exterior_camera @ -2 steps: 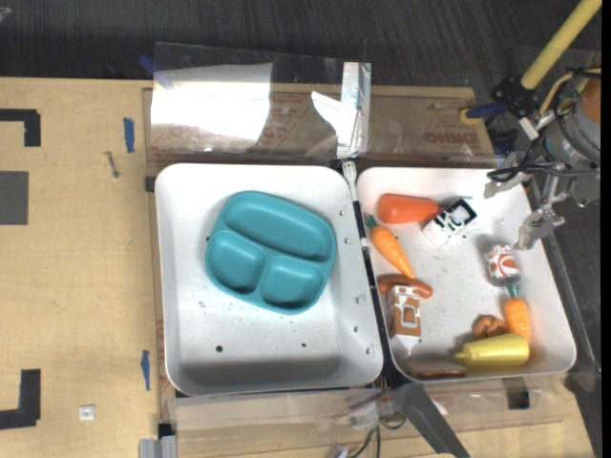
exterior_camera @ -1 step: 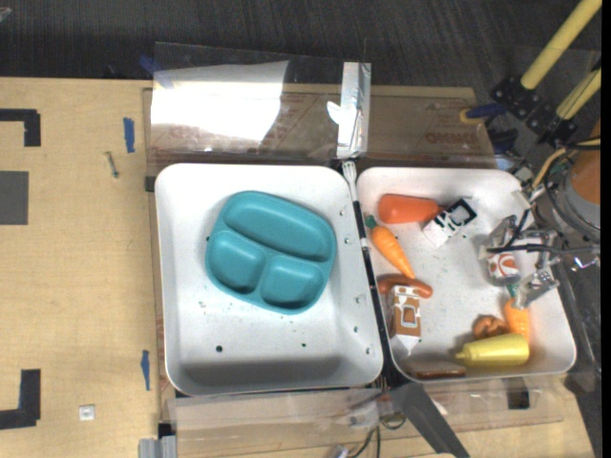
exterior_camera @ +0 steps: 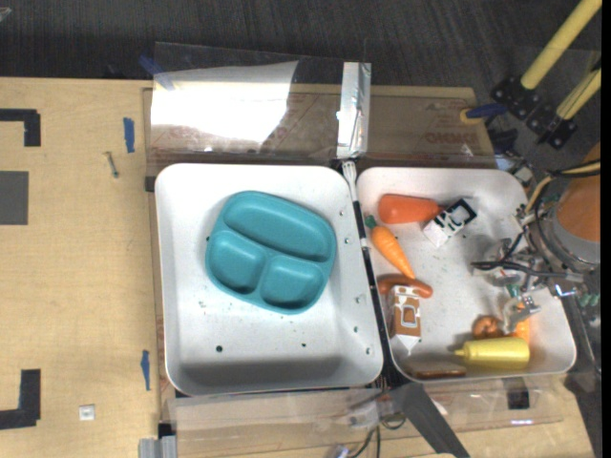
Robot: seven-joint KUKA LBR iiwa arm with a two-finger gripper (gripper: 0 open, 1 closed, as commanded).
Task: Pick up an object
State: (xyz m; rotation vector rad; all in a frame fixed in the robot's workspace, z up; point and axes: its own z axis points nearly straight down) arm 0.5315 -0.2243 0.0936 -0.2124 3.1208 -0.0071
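Note:
The right bin [exterior_camera: 477, 184] holds several small items. An orange pepper-like piece [exterior_camera: 408, 208] lies at its back, beside a black and white object [exterior_camera: 451, 218]. A carrot [exterior_camera: 390, 247] lies along the left wall, with a brown and white carton [exterior_camera: 408, 315] below it. A yellow bottle [exterior_camera: 495, 353] lies at the front, and a small orange-brown item [exterior_camera: 487, 327] sits just above it. My gripper [exterior_camera: 517, 297] hangs low over the bin's right side, wrapped in cables, just above and right of that orange-brown item. Nothing shows held in it.
The left bin [exterior_camera: 181, 284] holds a teal divided plate [exterior_camera: 271, 250]. A clear plastic sheet and a taped strip [exterior_camera: 353, 113] stand behind the bins. Yellow poles [exterior_camera: 568, 31] rise at the back right. The arm's orange band [exterior_camera: 584, 210] overhangs the right bin's right wall.

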